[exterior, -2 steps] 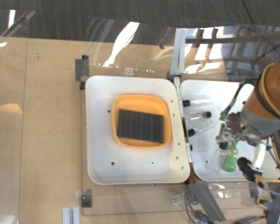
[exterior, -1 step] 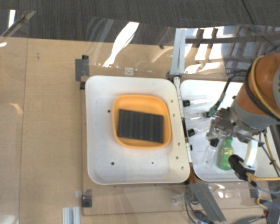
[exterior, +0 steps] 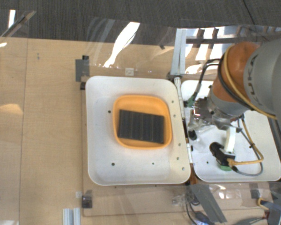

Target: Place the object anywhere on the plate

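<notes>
While the grey arm (exterior: pixel 260 74) reaches in over the right-hand white bin (exterior: pixel 267 168), the claw (exterior: pixel 195 122) hangs at that bin's inner edge, just beside the wall it shares with the left-hand bin (exterior: pixel 100 165). The wrist above hides most of the claw, so I cannot tell whether it is apart or together, and nothing is seen clamped in it. Across that wall, toward the view's left of the claw and near it, an orange plate (exterior: pixel 141 102) sits in the middle of the left-hand bin. A dark ribbed slab (exterior: pixel 141 126) lies flat on the plate, inside its rim and apart from the claw. Farther left of the claw, beyond the bins, the wooden bench (exterior: pixel 37 125) stretches away.
</notes>
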### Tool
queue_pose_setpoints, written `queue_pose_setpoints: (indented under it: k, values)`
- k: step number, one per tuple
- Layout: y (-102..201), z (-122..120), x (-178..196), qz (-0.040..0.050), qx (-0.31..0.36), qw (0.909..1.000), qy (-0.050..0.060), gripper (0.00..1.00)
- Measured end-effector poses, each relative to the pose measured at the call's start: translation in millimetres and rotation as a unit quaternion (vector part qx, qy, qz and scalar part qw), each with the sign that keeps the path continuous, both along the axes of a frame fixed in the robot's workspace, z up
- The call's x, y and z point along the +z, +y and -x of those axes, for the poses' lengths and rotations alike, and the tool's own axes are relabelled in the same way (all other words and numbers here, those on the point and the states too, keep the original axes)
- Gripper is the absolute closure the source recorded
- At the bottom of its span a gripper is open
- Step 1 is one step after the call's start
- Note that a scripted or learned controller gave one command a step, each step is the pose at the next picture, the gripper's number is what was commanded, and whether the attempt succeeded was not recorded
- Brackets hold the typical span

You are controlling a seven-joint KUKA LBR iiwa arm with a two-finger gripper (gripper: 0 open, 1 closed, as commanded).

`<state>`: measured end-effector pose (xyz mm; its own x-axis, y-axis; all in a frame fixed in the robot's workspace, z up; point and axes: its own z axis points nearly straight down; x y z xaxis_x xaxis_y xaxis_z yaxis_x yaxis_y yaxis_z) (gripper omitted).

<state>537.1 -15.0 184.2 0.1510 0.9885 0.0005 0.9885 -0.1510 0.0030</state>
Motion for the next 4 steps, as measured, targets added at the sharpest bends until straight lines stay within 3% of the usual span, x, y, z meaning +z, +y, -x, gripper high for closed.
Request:
queue_pose_setpoints:
  k: [1,2,3,4]
  values:
    - [54.2,-15.6,7.0,0.0000,0.082,0.9966,-0.001,1.00]
    - [84.6,-12.6,0.8,-0.0001,0.117,0.9932,0.000,1.00]
    - [84.5,-12.6,0.8,-0.0001,0.117,0.9932,0.000,0.00]
    - [63.3,-90.8,33.5,0.0006,0.174,0.9847,-0.001,0.00]
